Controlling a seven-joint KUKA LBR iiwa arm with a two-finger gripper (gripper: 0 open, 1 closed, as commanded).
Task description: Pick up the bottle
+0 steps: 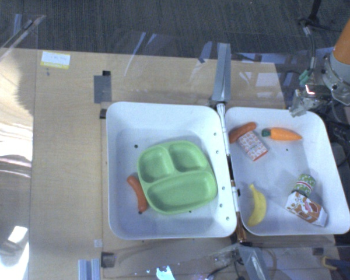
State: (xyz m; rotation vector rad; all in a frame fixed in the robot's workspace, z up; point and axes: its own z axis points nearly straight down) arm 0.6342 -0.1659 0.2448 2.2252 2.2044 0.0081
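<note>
The bottle (305, 184) is small, with a green and white label. It lies in the right bin (332, 156) near the bin's right wall, touching a colourful carton (306, 209) just in front of it. My gripper (300, 105) hangs at the bin's far right corner, over the rim and well behind the bottle. Nothing shows in its grasp. The orange band of the arm (347, 45) sits at the view's right edge.
In the right bin also lie a carrot (283, 135), a brown sausage (242, 131), a red checked box (253, 146) and a banana (256, 204). The left bin (119, 156) holds a green divided plate (176, 177) and another sausage (137, 193).
</note>
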